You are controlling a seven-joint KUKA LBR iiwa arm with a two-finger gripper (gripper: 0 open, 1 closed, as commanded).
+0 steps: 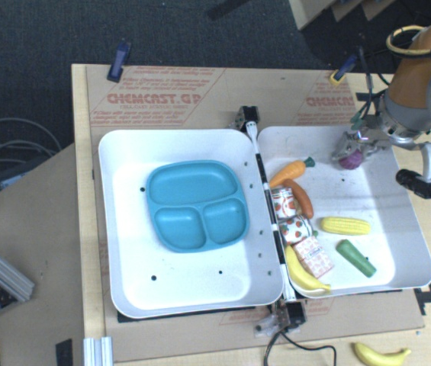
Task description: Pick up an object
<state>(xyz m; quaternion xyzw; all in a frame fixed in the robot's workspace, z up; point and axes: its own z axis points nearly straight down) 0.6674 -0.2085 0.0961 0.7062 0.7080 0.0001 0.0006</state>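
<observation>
**Purple toy under the claw**

Purple toy (350,158) sits directly beneath the claw (358,145), at the right bin's (406,204) far end. Whether the claw is open or closed cannot be told. Carrot (290,171), corn (345,226) and banana (303,274) lie nearer the camera, likely scattered as alternative targets.

The bench (93,204) is a flat, light brown board with red letters printed along the back. Two white bins sit on it, side by side and touching. The left bin (123,265) is the bigger one. The right bin (406,219) is next to it. A yellow banana (381,352) lies on the board near the front right corner, outside the bins. Two blue clips (117,62) grip the back edge.
</observation>
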